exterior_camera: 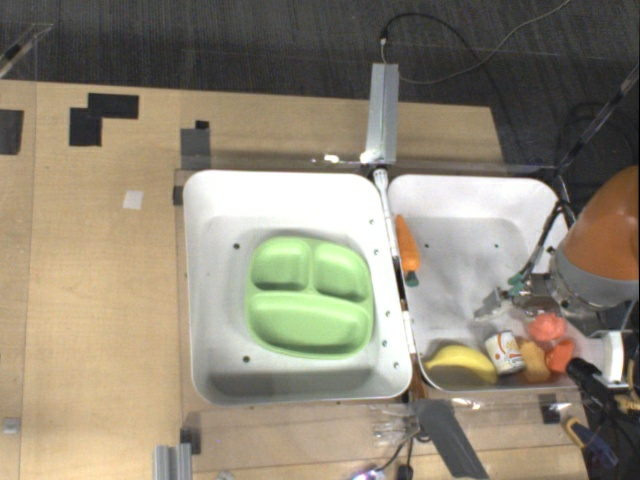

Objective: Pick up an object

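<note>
The banana [460, 362] lies along the right bin's [470, 208] near wall, long axis left-right (beside 1 small can [505, 352]); the gripper's [497, 303] opening can't be told.

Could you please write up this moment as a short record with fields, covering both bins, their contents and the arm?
left bin: holds a green divided tray
right bin: a banana, a small can, and orange and red pieces clustered at the near right; an orange carrot along the left wall
arm: reaches in from the right, over the right bin
gripper: low beside the cluster; grip state unclear
</note>
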### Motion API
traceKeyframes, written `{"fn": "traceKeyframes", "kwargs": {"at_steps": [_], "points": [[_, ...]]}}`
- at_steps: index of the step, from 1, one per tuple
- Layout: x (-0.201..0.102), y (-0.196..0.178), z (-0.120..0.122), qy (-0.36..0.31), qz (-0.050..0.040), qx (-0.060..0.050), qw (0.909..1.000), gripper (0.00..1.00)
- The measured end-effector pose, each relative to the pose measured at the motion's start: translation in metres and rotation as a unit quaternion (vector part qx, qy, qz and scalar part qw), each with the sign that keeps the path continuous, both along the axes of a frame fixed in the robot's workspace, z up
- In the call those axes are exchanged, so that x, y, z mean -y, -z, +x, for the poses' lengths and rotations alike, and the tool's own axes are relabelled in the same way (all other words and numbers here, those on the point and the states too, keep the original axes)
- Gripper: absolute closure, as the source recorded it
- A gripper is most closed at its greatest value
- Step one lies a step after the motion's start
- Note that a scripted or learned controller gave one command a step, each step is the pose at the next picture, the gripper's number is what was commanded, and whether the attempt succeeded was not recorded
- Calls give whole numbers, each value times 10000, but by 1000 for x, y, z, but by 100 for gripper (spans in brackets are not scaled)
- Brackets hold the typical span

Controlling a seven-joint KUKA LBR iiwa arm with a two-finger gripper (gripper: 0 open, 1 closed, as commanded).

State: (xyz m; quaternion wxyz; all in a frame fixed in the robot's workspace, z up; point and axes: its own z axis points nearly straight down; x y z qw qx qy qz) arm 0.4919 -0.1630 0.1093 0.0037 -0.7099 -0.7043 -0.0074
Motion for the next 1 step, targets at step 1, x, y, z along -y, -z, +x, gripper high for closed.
{"fn": "traceKeyframes", "kwargs": {"at_steps": [1], "points": [[-68, 17, -2, 371, -69, 11, 9993, 0]]}}
